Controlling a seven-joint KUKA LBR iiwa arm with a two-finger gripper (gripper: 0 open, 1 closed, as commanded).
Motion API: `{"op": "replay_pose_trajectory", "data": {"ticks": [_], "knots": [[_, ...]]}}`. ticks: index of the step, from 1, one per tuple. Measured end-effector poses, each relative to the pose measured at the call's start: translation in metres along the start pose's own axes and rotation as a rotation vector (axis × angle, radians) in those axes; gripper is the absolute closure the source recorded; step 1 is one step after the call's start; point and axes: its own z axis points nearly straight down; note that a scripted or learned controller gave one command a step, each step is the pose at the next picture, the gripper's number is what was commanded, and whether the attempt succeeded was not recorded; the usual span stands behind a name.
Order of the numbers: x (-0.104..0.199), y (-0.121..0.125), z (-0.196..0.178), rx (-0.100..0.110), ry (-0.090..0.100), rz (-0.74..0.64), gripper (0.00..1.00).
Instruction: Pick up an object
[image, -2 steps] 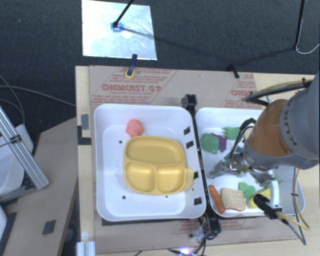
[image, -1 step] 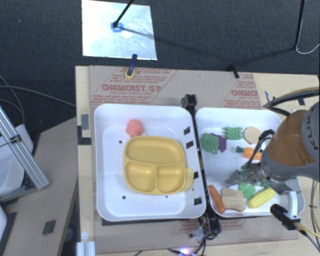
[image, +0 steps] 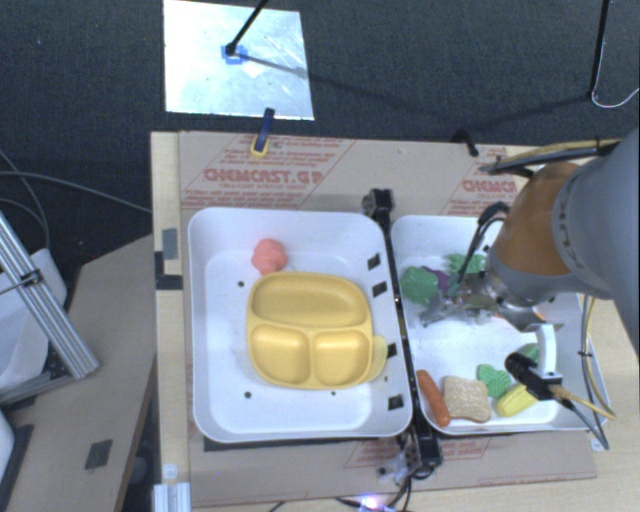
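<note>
The hand (image: 440, 310) sits low in the right bin (image: 455, 350), close to its left wall and pointing toward the divide between the two bins. From this view you cannot tell how far it is open, nor whether it has hold of anything. The nearest candidate is the green vegetable toy (image: 417, 285), lying just beside the hand on its far side and close to that left wall, with a small purple piece (image: 436, 272) and a leafy green piece (image: 466, 264) crowded behind it. In my judgement the step in hand is the approach to a grasp. To do it well, centre the hand over the green toy alone, keep clear of its neighbours, and descend straight rather than sweeping sideways, since the toy looks rounded and likely to roll. The wall leaves little room on the toy's left, so close along the wall, not across it. Open floor lies in the middle of the bin, in front of the hand. The near edge is occupied by an orange carrot (image: 432, 397), a bread slice (image: 466, 398), another green piece (image: 493, 379) and a yellow piece (image: 515, 403). The left bin (image: 220, 300) holds a yellow divided tray (image: 310, 330) and a pink lump (image: 268, 255), well apart from the work.
</note>
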Motion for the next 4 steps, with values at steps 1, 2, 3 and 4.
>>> {"op": "replay_pose_trajectory", "data": {"ticks": [1, 2, 3, 4], "knots": [[-0.077, -0.063, 0.012, 0.011, -0.003, 0.018, 0.0], [-0.055, -0.021, 0.012, 0.004, -0.001, 0.004, 0.0], [-0.118, -0.071, 0.012, 0.009, -0.001, 0.015, 0.0], [-0.114, -0.067, 0.001, 0.005, -0.002, 0.007, 1.0]]}}
